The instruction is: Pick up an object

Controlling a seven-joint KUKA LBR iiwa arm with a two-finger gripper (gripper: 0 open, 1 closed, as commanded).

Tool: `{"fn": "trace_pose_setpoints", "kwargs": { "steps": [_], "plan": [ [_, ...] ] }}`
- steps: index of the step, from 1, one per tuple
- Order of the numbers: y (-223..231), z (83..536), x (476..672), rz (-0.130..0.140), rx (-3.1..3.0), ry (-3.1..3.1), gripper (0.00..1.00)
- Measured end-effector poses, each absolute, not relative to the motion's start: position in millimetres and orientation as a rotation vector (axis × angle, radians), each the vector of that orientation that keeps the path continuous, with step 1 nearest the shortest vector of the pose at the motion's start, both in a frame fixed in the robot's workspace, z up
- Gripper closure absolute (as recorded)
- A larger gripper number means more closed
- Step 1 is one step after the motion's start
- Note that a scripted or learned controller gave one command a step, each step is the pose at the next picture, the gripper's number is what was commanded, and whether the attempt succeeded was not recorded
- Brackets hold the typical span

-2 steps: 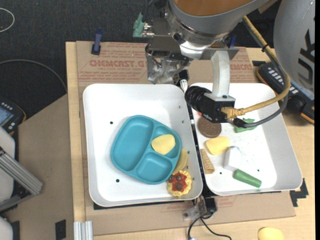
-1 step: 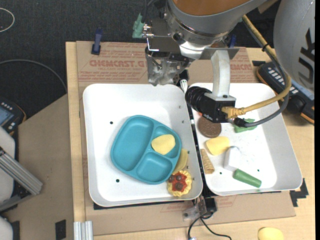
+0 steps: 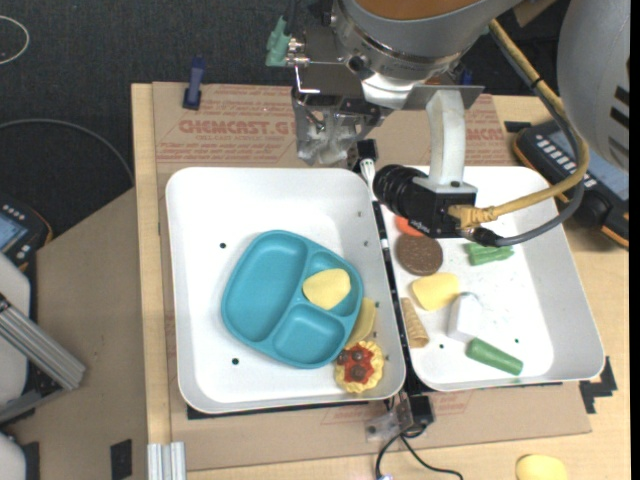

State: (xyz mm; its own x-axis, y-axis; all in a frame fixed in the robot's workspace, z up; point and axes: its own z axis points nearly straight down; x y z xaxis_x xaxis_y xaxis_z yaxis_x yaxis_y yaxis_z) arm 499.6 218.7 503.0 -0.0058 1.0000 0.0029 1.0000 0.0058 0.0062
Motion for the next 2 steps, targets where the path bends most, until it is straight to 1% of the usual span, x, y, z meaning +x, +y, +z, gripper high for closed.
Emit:
{"fn": "trace_pose_setpoints", "kwargs": {
  "steps": [2],
  "plan": [
    [220, 524, 500.2, 0.017, 2.208, 2.228, 1.00]
  ]
}}
